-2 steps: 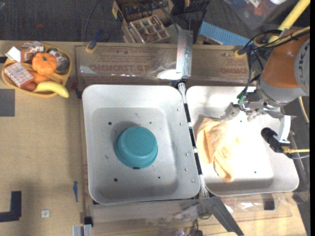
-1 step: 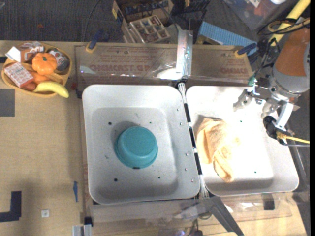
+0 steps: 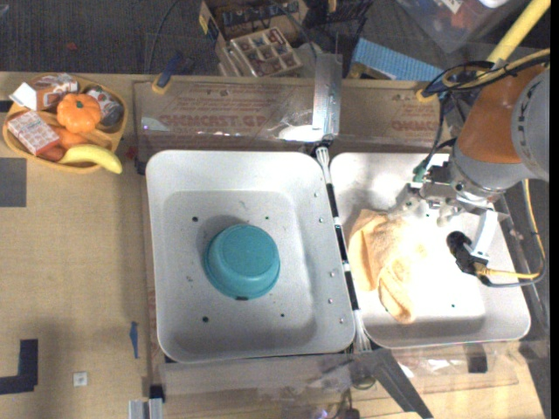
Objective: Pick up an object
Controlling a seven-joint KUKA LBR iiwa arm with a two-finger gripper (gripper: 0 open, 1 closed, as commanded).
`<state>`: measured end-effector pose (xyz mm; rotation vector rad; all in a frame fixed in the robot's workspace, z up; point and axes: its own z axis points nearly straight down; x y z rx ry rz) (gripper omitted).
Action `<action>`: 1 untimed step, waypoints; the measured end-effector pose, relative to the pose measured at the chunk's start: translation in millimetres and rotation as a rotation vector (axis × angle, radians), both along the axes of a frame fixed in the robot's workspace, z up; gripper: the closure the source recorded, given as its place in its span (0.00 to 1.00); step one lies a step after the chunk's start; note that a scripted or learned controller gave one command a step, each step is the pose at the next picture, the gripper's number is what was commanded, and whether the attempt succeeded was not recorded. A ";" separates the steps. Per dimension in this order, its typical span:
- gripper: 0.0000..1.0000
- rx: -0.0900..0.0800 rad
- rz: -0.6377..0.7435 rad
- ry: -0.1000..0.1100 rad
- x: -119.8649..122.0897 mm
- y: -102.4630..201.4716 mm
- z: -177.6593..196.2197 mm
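A teal bowl (image 3: 244, 261) sits upside down in the middle of the left bin (image 3: 170, 182). A crumpled yellow-orange cloth (image 3: 389, 260) lies in the right bin (image 3: 376, 175), against its left wall. My gripper (image 3: 425, 204) hangs over the right bin, just up and right of the cloth's top edge, under the grey wrist with the orange band (image 3: 491, 133). Nothing shows between its fingers, and the wrist hides how they stand.
A basket of toy food (image 3: 63, 122) with a banana stands on the bench at far left. A cardboard wall (image 3: 231, 116) runs behind both bins. A black and yellow cable (image 3: 489, 273) hangs over the right bin's right side.
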<state>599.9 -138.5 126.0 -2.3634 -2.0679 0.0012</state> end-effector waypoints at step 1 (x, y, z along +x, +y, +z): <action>0.00 -0.004 0.230 -0.014 18.7 41.1 -33.3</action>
